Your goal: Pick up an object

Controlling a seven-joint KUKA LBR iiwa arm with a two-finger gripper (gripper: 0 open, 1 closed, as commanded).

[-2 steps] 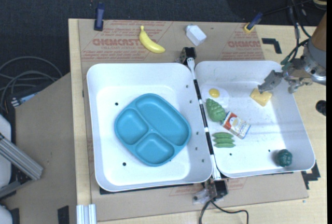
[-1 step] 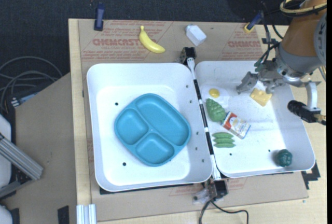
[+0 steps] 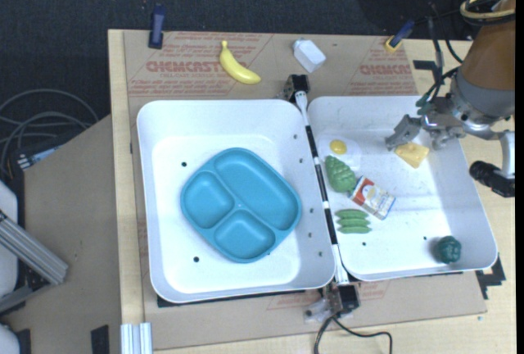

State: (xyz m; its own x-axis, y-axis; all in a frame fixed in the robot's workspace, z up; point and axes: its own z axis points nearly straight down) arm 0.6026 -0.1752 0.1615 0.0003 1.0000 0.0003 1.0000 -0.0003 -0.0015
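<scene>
yellow wedge (image 3: 412,154) half under the gripper (image 3: 419,133) — grip unclear — arm (image 3: 490,74) cut off

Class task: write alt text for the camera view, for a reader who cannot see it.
A grey robot arm's pincer hovers at a yellow wedge in the right bin, beside small toy foods. The left bin holds a blue divided plate.

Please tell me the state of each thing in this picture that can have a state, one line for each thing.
gripper: over the right bin, above the yellow wedge, fingers spread.
yellow wedge: lying in the right bin, not lifted.
blue divided plate: flat in the left bin, compartments bare.
small packet: lying flat in the right bin.
banana: lying on the bench, outside the bins.
dark green ball: resting in the right bin's near corner.
</scene>
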